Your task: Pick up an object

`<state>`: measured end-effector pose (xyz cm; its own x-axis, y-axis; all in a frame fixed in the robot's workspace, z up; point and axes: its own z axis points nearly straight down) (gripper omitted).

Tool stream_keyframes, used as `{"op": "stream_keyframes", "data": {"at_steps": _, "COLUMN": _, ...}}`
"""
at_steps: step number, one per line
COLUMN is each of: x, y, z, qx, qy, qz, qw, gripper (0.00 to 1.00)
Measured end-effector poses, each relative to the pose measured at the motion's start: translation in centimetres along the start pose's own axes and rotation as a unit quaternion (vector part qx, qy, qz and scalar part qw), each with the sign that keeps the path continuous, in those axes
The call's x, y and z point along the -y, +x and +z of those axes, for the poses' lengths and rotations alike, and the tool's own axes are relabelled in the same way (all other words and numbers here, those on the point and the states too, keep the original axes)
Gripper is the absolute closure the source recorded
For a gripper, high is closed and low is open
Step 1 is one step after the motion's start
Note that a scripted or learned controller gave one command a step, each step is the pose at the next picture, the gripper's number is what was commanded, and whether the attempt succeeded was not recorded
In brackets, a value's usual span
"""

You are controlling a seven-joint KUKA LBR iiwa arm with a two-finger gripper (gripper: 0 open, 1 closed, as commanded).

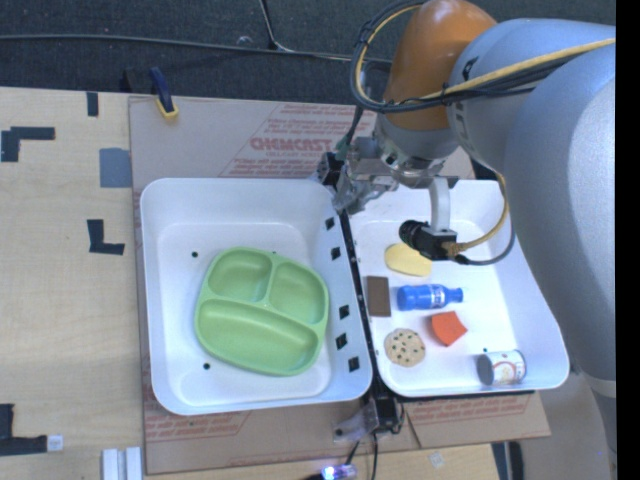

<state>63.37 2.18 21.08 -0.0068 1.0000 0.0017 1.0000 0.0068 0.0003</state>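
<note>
Several small objects lie in the right bin [520,298]: a yellow lemon-shaped piece [408,260], a brown block [378,296], a blue bottle [428,296] on its side, an orange-red block [448,328], a round cookie [404,347] and a small can [500,367] on its side. My gripper [355,183] hangs over the far end of the divider between the two bins, up and to the left of the yellow piece. I see nothing held in it.
A green divided plate [263,310] lies in the left bin [165,268]. The grey arm with its orange band [440,58] covers the far right of the right bin. A black cable fitting [425,235] hangs just above the yellow piece.
</note>
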Motion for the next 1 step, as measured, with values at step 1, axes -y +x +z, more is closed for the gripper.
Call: {"op": "stream_keyframes", "data": {"at_steps": 1, "x": -0.24, "y": 5.55, "z": 0.71, "qx": 0.001, "qy": 0.001, "qz": 0.000, "qw": 1.0000, "gripper": 1.00}}
